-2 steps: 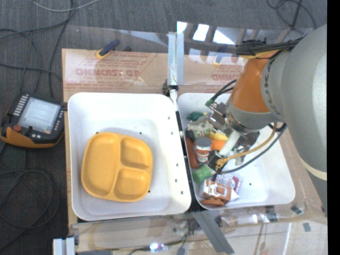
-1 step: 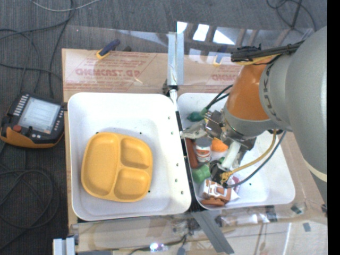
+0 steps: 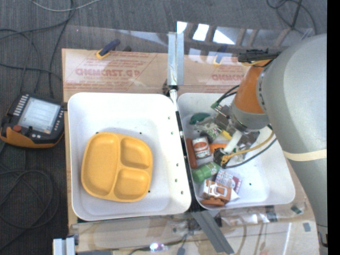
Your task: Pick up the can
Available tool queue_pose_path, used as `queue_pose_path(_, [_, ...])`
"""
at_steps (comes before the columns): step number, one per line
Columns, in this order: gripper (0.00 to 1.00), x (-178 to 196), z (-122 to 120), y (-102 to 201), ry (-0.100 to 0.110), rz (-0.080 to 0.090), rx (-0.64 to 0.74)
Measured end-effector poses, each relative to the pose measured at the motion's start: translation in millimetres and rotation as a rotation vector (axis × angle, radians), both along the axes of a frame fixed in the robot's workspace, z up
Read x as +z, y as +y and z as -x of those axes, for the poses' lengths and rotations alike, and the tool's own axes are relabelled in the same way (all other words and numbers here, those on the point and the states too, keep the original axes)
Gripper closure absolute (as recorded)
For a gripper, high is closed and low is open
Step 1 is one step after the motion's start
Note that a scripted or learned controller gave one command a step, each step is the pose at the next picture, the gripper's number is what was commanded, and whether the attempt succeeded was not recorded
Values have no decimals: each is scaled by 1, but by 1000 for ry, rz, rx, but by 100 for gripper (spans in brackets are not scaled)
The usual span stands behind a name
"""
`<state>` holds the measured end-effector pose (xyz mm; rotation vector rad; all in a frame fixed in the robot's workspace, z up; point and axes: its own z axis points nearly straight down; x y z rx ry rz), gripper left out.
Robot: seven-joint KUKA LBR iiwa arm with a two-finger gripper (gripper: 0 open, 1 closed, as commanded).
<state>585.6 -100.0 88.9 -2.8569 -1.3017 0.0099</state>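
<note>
Can (image 3: 201, 147): you find it in the right bin (image 3: 276, 187), close against that bin's left wall, about mid-height in the frame. It has a red-and-white label with a dark end turned toward the top of the frame. You cannot tell whether it stands or lies.

Gripper (image 3: 222, 125): it hangs over the right bin, up and to the right of the can and near it. You cannot tell whether it touches the can, nor whether it is open or closed, as its tip is lost among the clutter. The grey arm (image 3: 303, 105) comes in from the right edge, with its orange band (image 3: 248, 94) just above the gripper.

Around the can:
- A dark green item (image 3: 200, 118) lies above it, toward the bin's upper left corner.
- An orange piece (image 3: 218, 149) lies just right of it.
- A light green object (image 3: 205, 171) lies just below it, along the left wall.
- A small brown-and-white carton (image 3: 217, 192) lies lower still, at the bin's bottom edge.
- A red-and-white packet (image 3: 229, 181) is just beside the carton, on its upper right.

The left bin (image 3: 79, 195) holds a yellow divided tray (image 3: 117, 166) with three compartments, lying flat.

Both bins rest on a cardboard sheet (image 3: 79, 73) with red print. A teach pendant (image 3: 32, 121) with a pale screen lies on the dark carpet at the left edge of the frame. A blue-and-yellow tool (image 3: 108, 48) lies at upper left, at the cardboard's top edge.
</note>
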Motion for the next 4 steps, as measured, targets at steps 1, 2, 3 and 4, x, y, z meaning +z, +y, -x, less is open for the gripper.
queue_pose_path(1, [0,-9,-54,-14,39,-11,-164])
queue_pose_path(2, [100,3,-59,-16,15,3,-166])
queue_pose_path(3, [100,0,-53,-41,-13,3,-104])
queue_pose_path(4, [100,132,-76,-85,-1,3,-38])
